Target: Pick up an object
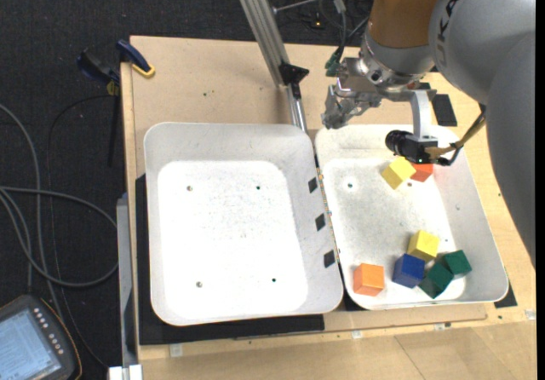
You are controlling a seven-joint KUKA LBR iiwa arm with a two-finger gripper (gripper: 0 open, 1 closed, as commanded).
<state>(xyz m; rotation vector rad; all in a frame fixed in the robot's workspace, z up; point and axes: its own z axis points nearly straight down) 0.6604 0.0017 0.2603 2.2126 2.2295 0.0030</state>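
Grey-armed gripper (341, 111) is hovering over the right bin's (481, 225) far-left corner — its grip state I cannot tell. Coloured blocks are lying apart — yellow cube (397, 173) nearest.

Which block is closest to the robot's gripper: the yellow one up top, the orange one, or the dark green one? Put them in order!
From the gripper, in the camera view:
1. Upper yellow block, near the right bin's far end.
2. Orange block, at the bin's near edge, left of the cluster.
3. Dark green block, near right corner, farthest.
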